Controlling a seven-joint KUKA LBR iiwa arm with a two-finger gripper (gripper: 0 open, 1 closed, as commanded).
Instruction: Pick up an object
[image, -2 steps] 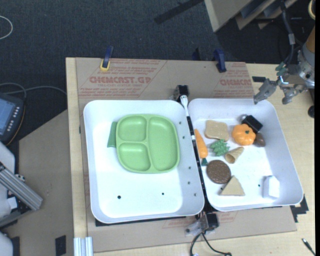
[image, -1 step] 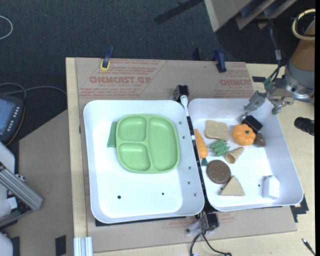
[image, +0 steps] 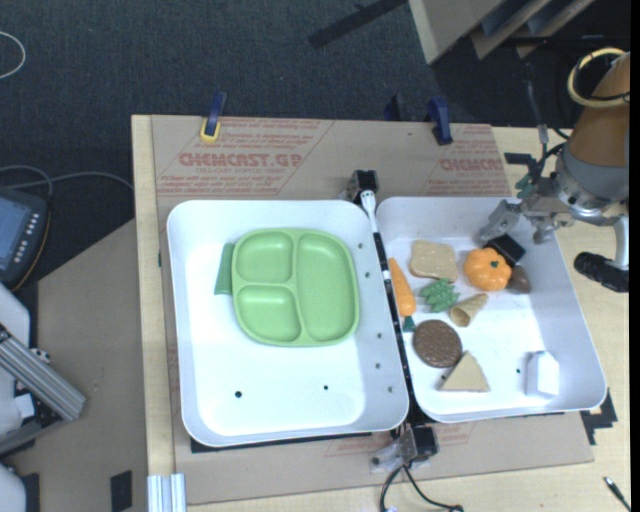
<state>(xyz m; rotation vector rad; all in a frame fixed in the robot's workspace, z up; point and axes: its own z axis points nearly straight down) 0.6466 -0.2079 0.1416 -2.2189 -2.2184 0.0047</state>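
My gripper (image: 500, 238) hangs over the back of the right bin (image: 575, 330), just above and behind a small orange pumpkin (image: 487, 268). A dark brown lump (image: 520, 281) lies against the pumpkin's right side. Further left in that bin are a slice of bread (image: 432, 260), an orange carrot (image: 401, 287), a green leafy piece (image: 438, 294) and a tan cone (image: 467, 309). Nearer the front lie a round brown cookie (image: 437, 342), a tan wedge (image: 465, 375) and a white block (image: 543, 373). Nothing shows in the gripper's hold.
A green divided plate (image: 295, 285) lies in the left bin (image: 200, 380). The two bins meet at a ridge with black clips (image: 365, 185) at the back. The arm's grey body (image: 600, 170) rises at the right edge. Clamps (image: 211, 125) hold the cardboard base.
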